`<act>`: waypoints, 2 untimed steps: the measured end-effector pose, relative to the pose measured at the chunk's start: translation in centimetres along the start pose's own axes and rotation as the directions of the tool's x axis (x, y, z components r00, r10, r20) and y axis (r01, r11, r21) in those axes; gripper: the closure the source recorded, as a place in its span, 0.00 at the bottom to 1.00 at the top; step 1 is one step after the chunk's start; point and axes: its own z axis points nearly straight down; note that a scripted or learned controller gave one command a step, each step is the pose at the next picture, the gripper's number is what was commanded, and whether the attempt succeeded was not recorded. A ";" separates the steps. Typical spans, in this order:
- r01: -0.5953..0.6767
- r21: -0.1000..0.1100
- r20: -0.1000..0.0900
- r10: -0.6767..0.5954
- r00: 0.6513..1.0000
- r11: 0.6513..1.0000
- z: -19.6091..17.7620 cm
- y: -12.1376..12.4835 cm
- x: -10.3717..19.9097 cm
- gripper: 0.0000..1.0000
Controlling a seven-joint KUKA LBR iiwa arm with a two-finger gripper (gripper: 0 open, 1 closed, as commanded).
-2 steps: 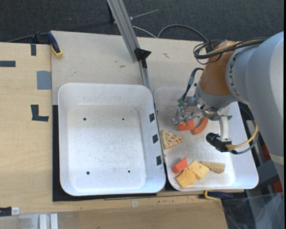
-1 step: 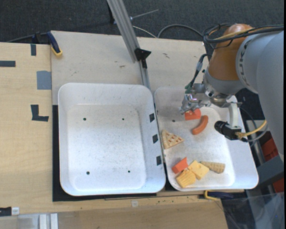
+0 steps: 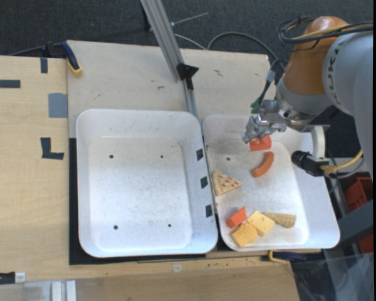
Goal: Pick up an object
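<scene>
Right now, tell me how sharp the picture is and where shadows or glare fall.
Camera view: soft overall, edges slightly blurred; even overhead light with no strong glare on the white bins; faint shadows under the sausage and waffle wedge; the gripper is too blurred against the red block to make out detail.

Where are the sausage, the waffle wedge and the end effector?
sausage [image 3: 263, 164]: camera view, middle of its curved body.
waffle wedge [image 3: 225, 184]: camera view, centre of its gridded face.
end effector [image 3: 257, 135]: camera view, at its tip, above the red block.
</scene>
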 end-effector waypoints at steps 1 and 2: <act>0.000 0.002 -0.001 0.000 1.000 1.000 -2.2 0.0 0.0 1.00; 0.005 0.003 -0.002 -0.005 1.000 1.000 -3.1 0.7 5.1 1.00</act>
